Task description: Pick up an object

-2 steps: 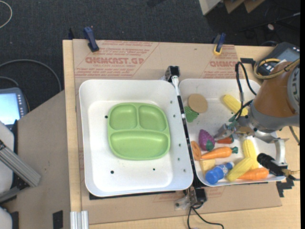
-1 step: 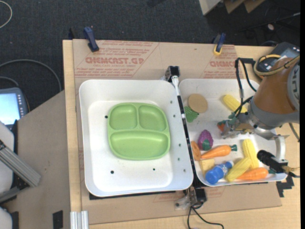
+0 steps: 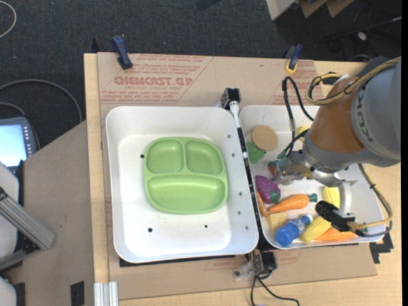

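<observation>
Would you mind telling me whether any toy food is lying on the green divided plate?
No, the green divided plate sits bare in the left bin.

Only readable stuff I can spot: the flat brown cardboard sheet [image 3: 153,75] under the bins has red print across its top strip, and the big line looks like "CHEMCAST G.P", last letters a bit iffy. There are smaller red lines beneath it, way too tiny to make out. More red print sits on the sheet's right end, also unreadable.
</observation>
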Controlling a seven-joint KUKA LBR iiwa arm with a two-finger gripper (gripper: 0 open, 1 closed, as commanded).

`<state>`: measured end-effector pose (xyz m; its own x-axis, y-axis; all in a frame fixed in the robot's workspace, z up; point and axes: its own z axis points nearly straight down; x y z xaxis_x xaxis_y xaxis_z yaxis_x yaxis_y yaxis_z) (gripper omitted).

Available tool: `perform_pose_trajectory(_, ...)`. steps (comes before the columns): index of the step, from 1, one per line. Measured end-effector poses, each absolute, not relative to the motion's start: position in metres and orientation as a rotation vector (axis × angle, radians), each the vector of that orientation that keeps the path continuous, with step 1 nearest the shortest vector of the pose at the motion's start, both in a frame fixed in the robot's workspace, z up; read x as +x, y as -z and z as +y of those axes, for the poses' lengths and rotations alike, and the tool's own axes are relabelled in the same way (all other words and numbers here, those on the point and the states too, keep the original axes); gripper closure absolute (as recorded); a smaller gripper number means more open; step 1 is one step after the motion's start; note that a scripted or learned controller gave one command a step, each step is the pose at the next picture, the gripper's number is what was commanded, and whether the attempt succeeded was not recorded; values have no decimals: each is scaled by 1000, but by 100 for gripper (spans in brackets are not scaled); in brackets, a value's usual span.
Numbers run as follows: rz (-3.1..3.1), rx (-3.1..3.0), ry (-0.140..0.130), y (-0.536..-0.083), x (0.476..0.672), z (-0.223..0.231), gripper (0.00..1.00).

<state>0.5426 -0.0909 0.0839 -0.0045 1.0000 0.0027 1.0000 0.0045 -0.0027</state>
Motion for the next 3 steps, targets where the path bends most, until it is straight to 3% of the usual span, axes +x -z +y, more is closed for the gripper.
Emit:
perform_pose_trajectory(1,-2221,-2223,0,-85,542,-95,0)
perform_pose_trajectory(2,-2215,-2224,-2,-84,524,-145,0)
perform_pose_trajectory(3,-2230,-2249,-3,-88,501,-99,0)
